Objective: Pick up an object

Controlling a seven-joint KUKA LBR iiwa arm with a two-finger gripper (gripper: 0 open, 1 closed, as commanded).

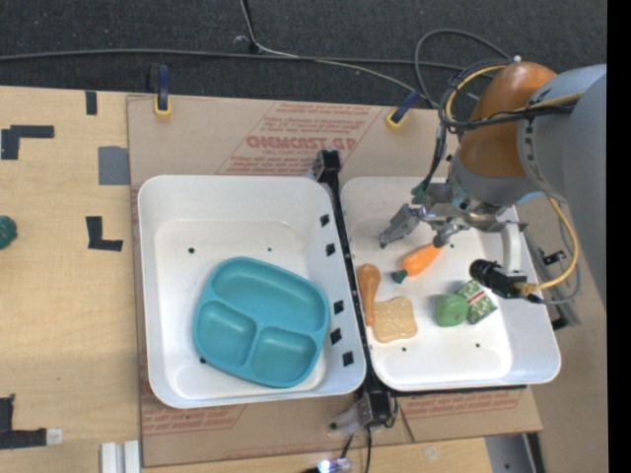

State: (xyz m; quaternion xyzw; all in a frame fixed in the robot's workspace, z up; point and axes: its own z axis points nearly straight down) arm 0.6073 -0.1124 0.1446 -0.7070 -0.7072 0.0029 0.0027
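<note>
Overhead slanted view of a bench bearing two shallow white bins side by side. Left bin [163,205]: holding a teal sectioned tray [260,320] with three compartments, lying flat toward the near side. Right bin [532,358]: holding a toy carrot [422,260] near the centre, tilted with its green tip toward the near left; a tan bread-roll shape [368,289] just beside the dividing wall; a slice of toast [393,319] touching or nearly touching the roll's near end; a green round object [452,309] next to a small green-and-white carton [480,304], these two apparently in contact. Grey arm with orange band [508,116] entering from the right, bent down over the far half of the right bin. Gripper [426,225] poised just above and behind the carrot, fingers [398,228] spread apart with nothing between them, one pointing left, the other [446,231] close to the carrot's orange end; contact with the carrot possibly present, hard to judge from this angle. Black clips [336,254] along the wall between the bins.
</note>
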